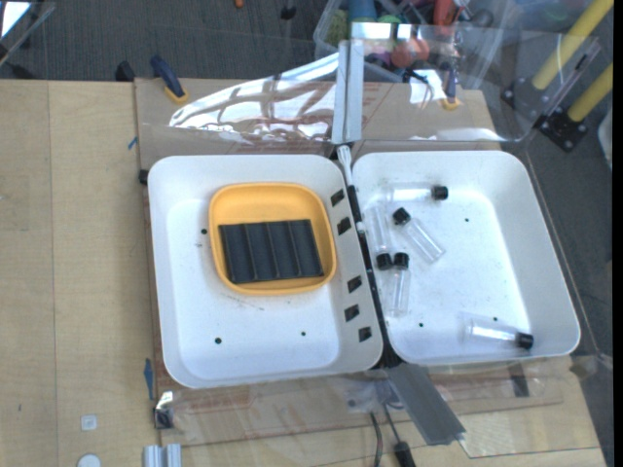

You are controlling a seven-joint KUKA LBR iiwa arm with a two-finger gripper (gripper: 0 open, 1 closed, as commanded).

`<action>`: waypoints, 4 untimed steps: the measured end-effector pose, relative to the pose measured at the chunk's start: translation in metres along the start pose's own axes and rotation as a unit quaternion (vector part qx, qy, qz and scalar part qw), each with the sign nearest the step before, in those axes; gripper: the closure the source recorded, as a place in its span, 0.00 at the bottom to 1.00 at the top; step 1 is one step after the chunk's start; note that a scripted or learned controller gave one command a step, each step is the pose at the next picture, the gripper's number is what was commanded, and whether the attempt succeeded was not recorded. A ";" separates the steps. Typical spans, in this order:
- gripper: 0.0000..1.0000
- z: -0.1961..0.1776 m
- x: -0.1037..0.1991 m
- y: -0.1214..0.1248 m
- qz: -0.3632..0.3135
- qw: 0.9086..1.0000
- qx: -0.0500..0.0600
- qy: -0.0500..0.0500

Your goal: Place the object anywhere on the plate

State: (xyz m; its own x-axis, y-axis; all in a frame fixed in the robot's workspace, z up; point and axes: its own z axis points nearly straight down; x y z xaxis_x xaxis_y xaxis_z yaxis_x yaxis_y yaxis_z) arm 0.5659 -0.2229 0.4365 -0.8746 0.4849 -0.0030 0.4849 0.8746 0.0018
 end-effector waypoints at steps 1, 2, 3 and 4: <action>1.00 0.000 0.002 -0.003 -0.010 1.000 0.000 0.000; 1.00 0.000 0.008 -0.004 -0.179 0.984 0.000 0.000; 1.00 0.000 0.049 -0.029 -0.356 0.934 0.000 0.000; 1.00 0.000 0.049 -0.029 -0.336 0.942 0.000 0.000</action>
